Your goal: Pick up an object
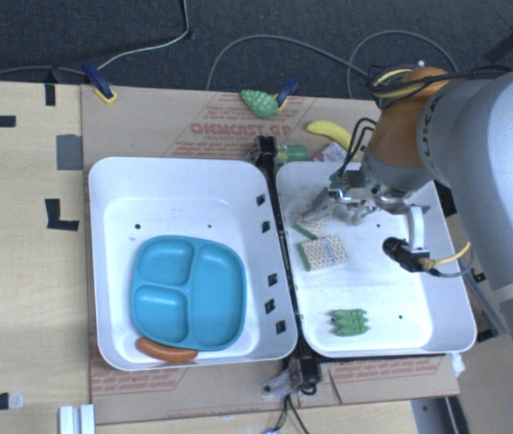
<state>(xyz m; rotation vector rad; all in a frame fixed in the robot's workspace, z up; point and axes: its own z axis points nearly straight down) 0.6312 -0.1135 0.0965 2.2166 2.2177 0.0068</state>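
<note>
In the right bin (437, 333), my gripper (322, 210) hangs low over the upper left part, close to the divider. Just below it lies a flat patterned green and white piece (325, 253), with a small gap between them. A small green knobbly object (348, 322) lies near the bin's front wall, well away from the gripper. In the left bin (111, 188) rests a blue divided plate (188, 292), and an orange sausage-shaped object (166, 351) lies against the plate's front edge.
The grey arm with its orange band (401, 134) covers the right bin's upper right. A black cable fitting (401, 253) juts from it over the bin. On the cardboard behind the bins lie a banana (328, 132) and a green toy (261, 102).
</note>
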